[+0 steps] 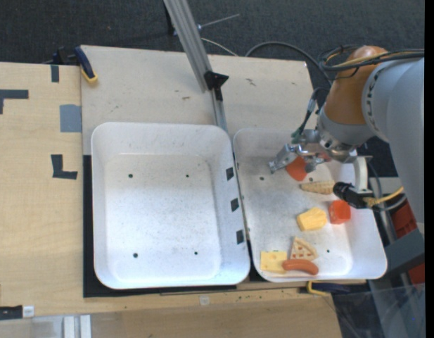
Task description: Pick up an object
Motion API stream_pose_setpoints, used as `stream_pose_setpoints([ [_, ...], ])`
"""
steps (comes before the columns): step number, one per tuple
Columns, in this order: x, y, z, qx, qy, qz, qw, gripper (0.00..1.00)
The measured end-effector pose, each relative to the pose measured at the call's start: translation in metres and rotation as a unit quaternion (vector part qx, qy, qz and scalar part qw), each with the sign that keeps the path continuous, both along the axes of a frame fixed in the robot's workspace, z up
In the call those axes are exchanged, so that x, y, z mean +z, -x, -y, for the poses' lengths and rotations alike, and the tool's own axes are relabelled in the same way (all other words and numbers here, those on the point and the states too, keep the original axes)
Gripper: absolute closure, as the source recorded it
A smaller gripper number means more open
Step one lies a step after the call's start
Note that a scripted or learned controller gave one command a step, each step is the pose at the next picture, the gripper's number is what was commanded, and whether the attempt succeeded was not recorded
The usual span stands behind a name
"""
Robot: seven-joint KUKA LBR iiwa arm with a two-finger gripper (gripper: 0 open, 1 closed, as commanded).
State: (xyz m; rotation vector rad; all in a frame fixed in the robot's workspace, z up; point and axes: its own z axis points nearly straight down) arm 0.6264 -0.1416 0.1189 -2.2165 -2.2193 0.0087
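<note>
My gripper (294, 159) hangs over the upper part of the right bin (255, 189), its metal parts pointing left and down. An orange-red piece (297, 170) lies right under it, touching or nearly touching the gripper. Whether the piece is gripped cannot be told. Just to the right of it lies a tan cone-shaped piece (317, 186). Lower in the same bin are a red cube (339, 211), a yellow block (311, 220), a flat yellow slab (272, 260), a pizza-like wedge (302, 248) and a red sausage (300, 266).
The left bin (160, 203) sits beside the right one, sharing a middle wall with black clips. A slanted metal rail (192, 41) crosses the bench behind the bins. The grey arm with its orange band (350, 97) fills the upper right.
</note>
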Motion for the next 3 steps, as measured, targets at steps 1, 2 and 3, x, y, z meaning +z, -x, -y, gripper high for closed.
stream_pose_setpoints([
  [1, 0.014, -0.001, -0.001, 0.001, 0.0001, 0.002, 1.0000, 1.00],
  [2, 0.057, -0.004, 0.002, 0.000, 0.0002, 0.005, 1.0000, 1.00],
  [3, 0.119, -0.006, -0.003, 0.000, 0.0003, 0.006, 1.0000, 1.00],
])
